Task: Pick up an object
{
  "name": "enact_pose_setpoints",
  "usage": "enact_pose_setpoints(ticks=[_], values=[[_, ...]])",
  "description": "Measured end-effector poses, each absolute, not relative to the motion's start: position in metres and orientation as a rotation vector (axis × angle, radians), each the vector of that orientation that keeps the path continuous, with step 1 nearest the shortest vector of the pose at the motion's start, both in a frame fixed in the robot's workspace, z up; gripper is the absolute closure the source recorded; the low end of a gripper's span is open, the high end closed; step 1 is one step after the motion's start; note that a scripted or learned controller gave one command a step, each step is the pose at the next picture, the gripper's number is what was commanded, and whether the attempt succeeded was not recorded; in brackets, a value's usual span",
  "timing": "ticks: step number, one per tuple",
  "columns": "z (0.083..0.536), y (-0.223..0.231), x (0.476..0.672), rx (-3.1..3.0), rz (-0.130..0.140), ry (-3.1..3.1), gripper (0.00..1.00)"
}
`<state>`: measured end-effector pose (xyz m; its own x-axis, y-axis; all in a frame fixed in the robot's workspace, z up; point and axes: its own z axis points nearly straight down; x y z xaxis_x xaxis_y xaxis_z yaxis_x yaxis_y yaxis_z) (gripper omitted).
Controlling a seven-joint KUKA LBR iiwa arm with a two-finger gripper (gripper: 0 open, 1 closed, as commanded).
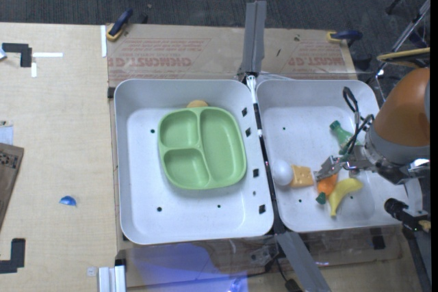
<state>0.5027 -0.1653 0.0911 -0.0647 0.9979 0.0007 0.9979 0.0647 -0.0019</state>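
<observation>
White bins on cardboard-covered bench

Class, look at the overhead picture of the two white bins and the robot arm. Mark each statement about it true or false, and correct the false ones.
1. The green divided plate lies in the left bin. True.
2. The banana lies on the green plate. False: it lies in the right bin, near the gripper.
3. The plate has three compartments. True.
4. The white ball sits at the right bin's far right wall. False: it sits by the bin's left wall, next to the divider.
5. A small blue object lies on the wooden bench outside the bins. True.
</observation>
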Motion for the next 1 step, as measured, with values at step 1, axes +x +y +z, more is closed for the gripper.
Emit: enact_pose_setpoints(ticks=[1], values=[[0.0999, -0.1659, 0.5032, -2.151, 0.001, -2.288, 1.00]])
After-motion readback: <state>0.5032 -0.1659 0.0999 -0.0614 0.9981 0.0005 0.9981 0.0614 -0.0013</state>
